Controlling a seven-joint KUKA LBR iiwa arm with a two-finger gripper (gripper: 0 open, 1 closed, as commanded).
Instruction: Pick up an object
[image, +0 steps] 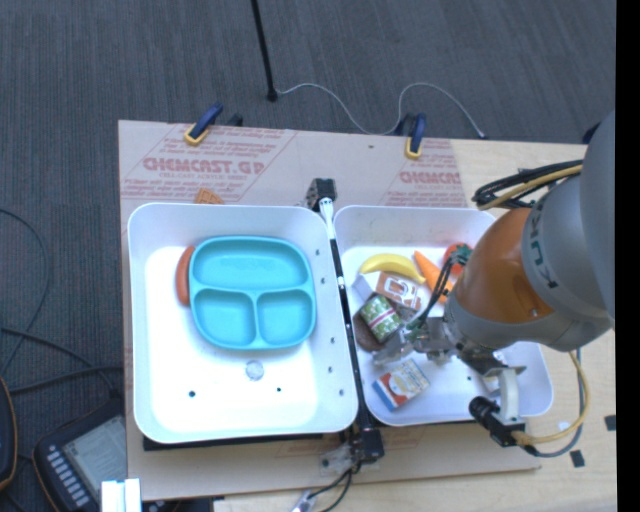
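Note:
The right bin (520, 395) holds a yellow banana (390, 264), an orange carrot (428, 266), a small red-and-white box (403, 291), a green-labelled can (380, 316), a brown item (365, 336) and a white packet with red and blue print (401, 383). My gripper (418, 340) sits low in this bin, just right of the green can and above the packet. The grey and orange wrist covers most of it. I see nothing lifted off the bin floor.
In the left bin (150, 300) lies a blue divided plate (252, 292), with a red-orange item (184, 276) poking out under its left edge. A small clear disc (254, 371) sits below the plate. A ridge (338, 290) divides the bins. Cables trail at the bench's right.

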